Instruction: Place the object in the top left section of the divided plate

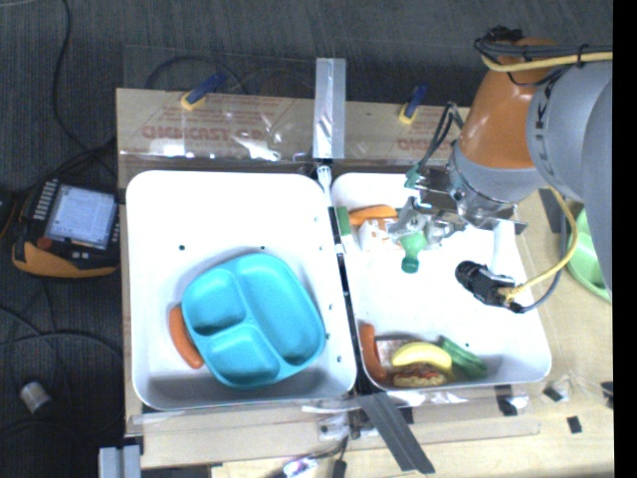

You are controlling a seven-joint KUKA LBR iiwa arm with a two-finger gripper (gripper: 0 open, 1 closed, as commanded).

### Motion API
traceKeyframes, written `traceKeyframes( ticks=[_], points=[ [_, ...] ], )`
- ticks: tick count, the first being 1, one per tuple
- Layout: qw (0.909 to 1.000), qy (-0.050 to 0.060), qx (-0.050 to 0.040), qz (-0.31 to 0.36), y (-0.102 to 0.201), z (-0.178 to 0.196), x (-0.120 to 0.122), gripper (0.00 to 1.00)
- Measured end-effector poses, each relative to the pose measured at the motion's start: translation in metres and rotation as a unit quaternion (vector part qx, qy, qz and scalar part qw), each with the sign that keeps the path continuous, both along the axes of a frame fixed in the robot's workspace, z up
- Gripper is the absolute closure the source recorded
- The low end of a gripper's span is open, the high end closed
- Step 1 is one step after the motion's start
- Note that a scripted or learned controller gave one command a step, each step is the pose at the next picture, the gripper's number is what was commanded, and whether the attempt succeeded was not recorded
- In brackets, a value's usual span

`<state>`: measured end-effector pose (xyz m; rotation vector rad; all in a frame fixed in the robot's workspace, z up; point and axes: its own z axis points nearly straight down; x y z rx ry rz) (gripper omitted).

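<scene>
Hand (413, 229) low in the upper part of the right bin (428, 312), just beside a small green piece (409, 261) and an orange carrot (372, 211) (cannot tell open or closed, or gripping anything); probable target among those two, well apart from the blue divided plate (284, 312) in the left bin (159, 217). Risks closing on air or the wrong item in that tight cluster, dropping the load over the wall between bins (335, 267), or releasing into the wrong section given the plate's skewed lie.

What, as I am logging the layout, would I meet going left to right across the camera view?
Black handheld device with lit screen → orange sausage-shaped toy → blue divided plastic plate → yellow toy banana.
</scene>
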<state>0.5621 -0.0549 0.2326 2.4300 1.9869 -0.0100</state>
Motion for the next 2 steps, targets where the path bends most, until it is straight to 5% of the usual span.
traceKeyframes(
  ticks=[1, 2],
  points=[
    [1.0, 0.0, 0.0014, -0.006, -0.034, -0.0121, -0.0395, 1.0],
    [1.0, 0.002, 0.0026, -0.005, -0.0321, -0.0044, -0.0391, 1.0]
  ],
)
